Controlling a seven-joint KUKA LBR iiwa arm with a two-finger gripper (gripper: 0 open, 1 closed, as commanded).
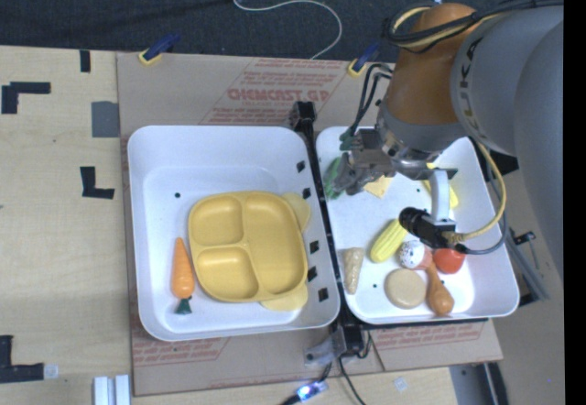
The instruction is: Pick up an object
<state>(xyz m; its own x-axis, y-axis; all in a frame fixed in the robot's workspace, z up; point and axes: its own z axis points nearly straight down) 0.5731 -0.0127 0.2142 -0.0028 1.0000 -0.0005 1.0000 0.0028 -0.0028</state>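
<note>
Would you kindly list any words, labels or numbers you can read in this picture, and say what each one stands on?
Red printed lettering on the cardboard sheet behind the bins: upside down and blurred, so it cannot be read with confidence.
Nothing readable on the left bin, the right bin, the yellow divided plate or the toy foods.

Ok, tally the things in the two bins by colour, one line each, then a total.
Yellow: 4 (divided tray, flat piece under it, corn, wedge)
Orange: 2 (carrot, piece beside the disc)
Tan: 2 (round disc, cone)
Green: 1
Red: 1
White speckled: 1
Total: 11
</note>
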